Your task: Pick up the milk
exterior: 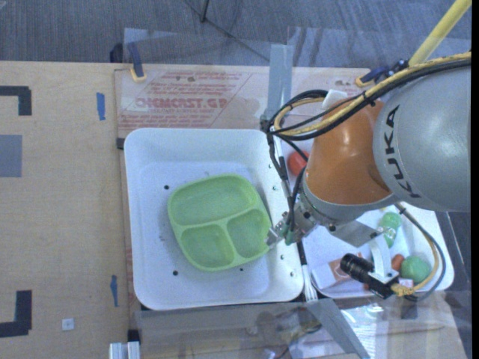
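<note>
We begin at the gripper (283,232), which sits low over the strip where the two bins meet, its tip just at the right edge of the green plate (217,223). It is small and partly shadowed from this angle, and we cannot tell whether it is released or clenched; we see nothing held in it.

Above it the wrist widens into the orange band (344,167), which hangs over the inner side of the right bin (447,275). From there the thick grey arm (430,140) runs up and off to the right, tilted down toward the divider. Black and yellow cables (322,118) loop round the top of the band.

The green plate, divided into three compartments, lies flat in the left bin (135,200), toward its right half.

The arm hides most of the right bin. Round its outline we see a few small things: a red piece (297,161) near the divider, a green bottle (389,226), and a green ball (418,268) near the front corner. Which of the things there is the milk — we cannot tell.
</note>
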Available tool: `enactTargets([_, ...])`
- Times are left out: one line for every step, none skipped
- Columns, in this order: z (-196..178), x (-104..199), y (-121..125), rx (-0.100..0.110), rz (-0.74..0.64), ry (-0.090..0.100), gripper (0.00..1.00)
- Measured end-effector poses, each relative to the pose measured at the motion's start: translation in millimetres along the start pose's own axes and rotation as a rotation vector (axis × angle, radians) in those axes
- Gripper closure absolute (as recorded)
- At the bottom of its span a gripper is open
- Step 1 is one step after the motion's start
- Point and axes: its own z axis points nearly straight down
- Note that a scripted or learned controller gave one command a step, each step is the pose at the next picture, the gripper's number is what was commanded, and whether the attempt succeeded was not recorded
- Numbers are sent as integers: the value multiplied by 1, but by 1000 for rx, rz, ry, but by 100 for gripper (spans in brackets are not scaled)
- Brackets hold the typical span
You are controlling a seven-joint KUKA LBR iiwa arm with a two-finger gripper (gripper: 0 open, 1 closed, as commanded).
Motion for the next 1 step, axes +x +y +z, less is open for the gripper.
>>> enactTargets([-10,0,1,-2,0,-1,100])
